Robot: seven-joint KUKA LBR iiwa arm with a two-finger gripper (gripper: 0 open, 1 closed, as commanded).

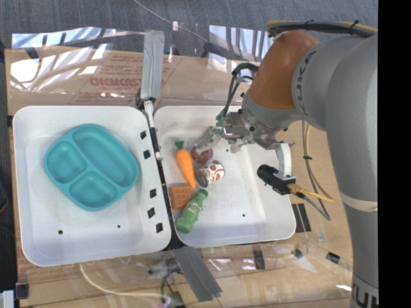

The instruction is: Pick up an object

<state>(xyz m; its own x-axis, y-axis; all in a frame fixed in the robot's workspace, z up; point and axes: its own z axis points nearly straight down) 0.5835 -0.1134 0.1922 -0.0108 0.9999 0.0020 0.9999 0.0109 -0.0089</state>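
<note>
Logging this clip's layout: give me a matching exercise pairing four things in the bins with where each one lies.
Things:
1. teal divided plate
2. carrot
3. green bottle
4. pincer

Places:
A. right bin, near its front edge
B. left bin
C. over the right bin's back half, above a dark red item
D. right bin, lying lengthwise near the divider

Pairs: 1-B, 2-D, 3-A, 4-C

Robot lab: taped cardboard bench (96, 76)
</note>
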